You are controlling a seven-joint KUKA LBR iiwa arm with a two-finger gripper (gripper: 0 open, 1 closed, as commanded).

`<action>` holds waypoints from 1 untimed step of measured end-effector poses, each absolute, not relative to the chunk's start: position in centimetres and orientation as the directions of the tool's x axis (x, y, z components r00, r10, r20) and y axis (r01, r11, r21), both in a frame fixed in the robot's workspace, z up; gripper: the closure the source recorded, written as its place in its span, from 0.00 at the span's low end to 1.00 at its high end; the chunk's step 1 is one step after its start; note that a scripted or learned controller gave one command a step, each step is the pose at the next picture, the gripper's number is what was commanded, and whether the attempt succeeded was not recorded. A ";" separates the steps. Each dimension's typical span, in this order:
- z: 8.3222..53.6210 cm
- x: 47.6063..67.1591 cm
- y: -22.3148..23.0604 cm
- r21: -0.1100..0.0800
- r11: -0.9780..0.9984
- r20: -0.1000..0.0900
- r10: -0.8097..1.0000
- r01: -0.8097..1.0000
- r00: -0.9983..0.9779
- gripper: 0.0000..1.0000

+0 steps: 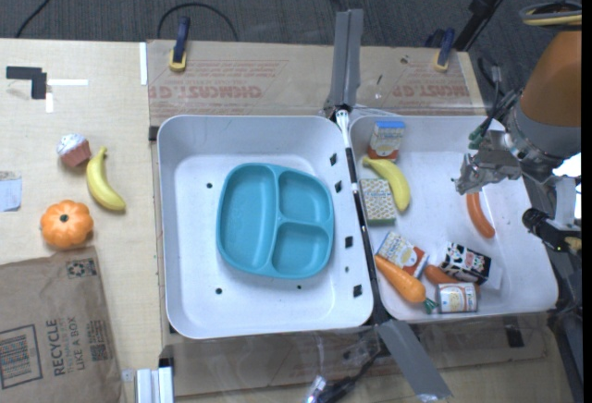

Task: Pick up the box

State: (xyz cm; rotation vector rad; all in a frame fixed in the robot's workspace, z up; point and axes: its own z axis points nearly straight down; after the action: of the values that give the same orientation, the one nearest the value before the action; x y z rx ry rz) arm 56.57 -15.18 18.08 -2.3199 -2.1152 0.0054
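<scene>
Reaching in from the right, the grey arm [546, 105] with its orange band is hanging over the right-hand white bin [518, 299]; its claw [476, 175] is hovering low over the bin's middle right, just above the far end of an orange sausage [479, 213]; whether its jaws are parted or closed I cannot tell from here, and nothing is showing between them. The box [400, 253], small and white with orange print, is lying tilted in the near left part of that bin, touching a carrot [400, 279] on its near side; a black-and-white milk carton [465, 262] and a small can [455, 299] are lying to its right. Farther back, a yellow banana [392, 179] is resting beside a speckled sponge [377, 201], with a blue-lidded jar [386, 140] at the far left corner. The left bin [185, 207] is carrying a blue divided plate [276, 220]. On the table [37, 170] at left, a second banana [102, 181], a cupcake [72, 150] and a small pumpkin [67, 224] are sitting near each other.
</scene>
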 end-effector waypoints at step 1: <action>18.1 56.6 -15.2 -0.004 -0.093 -0.001 0.996 0.996 0.093 0.00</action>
State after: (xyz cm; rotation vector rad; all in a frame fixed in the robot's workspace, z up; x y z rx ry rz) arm 56.56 -15.19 18.08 -2.3208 -2.1140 0.0057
